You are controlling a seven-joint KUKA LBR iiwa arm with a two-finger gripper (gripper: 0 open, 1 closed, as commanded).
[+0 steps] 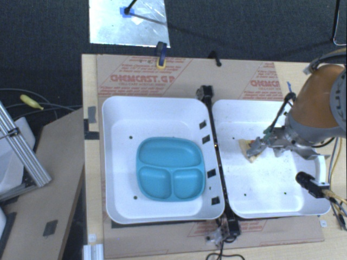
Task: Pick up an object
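Arm (pixel 323 99) over rt bin (pixel 233 199); jaws on tan object (pixel 246 144) (grip unclear).

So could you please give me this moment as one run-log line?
arm: over right bin | gripper: low beside small tan object | grasp: unconfirmed | left bin: blue divided plate

A dark blue-black carpeted floor (pixel 43 42) surrounds the bench on the far and left sides. On the far floor lies a shiny square sheet of silver metal (pixel 129 15) with a small blue patch of tape (pixel 127 12) on it. The bench top is covered by a brown cardboard sheet printed with red lettering (pixel 142 76). To the near left stands a tan wooden board (pixel 49 188), with a ribbed aluminium rail (pixel 19 145) slanting across its far corner. A small yellow object (pixel 31 102) lies on the left floor.
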